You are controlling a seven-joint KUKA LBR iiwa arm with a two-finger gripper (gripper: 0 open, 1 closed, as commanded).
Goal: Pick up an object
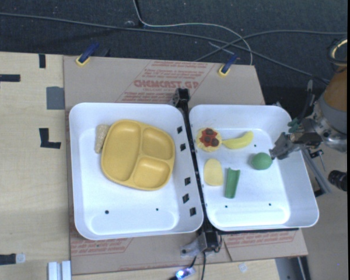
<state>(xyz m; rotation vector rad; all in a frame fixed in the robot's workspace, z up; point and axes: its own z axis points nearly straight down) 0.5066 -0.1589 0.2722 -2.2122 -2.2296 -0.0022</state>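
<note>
The camera view is showing the claw [282, 147], its state unreadable, hovering just right of the green ball [260, 161], which risks rolling away toward the banana [238, 140] if nudged.

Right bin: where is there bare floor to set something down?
Right bin: bare along the near wall, below the green block and pale yellow piece, and at the far right corner. Crowded near the divider, around the banana, and by the green ball at the hand.
</note>
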